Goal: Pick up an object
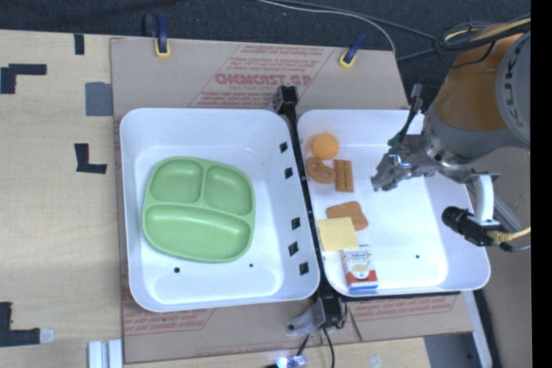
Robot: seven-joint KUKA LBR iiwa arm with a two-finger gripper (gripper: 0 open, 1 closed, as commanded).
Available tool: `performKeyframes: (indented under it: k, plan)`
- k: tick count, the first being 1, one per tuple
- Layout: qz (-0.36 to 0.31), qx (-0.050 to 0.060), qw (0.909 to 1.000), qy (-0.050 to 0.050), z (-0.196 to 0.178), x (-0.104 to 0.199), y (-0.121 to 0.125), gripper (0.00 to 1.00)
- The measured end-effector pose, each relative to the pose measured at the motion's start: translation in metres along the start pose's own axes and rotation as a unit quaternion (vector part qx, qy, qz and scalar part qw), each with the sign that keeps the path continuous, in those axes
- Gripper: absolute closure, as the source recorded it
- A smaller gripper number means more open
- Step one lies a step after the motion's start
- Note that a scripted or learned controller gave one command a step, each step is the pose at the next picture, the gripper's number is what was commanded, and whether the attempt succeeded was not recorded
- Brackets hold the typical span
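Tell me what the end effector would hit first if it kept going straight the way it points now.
Probably the bare floor of the right white bin: the end effector points down and leftward, short of the brown cracker-like piece. Depth is unclear from this slant.

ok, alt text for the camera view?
The gripper hovers over the right bin, which holds an orange ball, brown snack pieces, a yellow square and a small carton. The left bin holds a green divided plate.
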State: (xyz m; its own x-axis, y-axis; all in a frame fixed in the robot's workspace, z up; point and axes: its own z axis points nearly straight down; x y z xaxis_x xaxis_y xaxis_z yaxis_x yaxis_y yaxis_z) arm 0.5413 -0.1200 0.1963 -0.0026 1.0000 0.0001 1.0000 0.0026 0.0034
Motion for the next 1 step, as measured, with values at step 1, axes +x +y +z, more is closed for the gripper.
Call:
performKeyframes:
  k: [1]
  plan:
    - [0.000, -0.001, 1.0000, 0.000, -0.0553, 0.0047, 0.0106, 1.00]
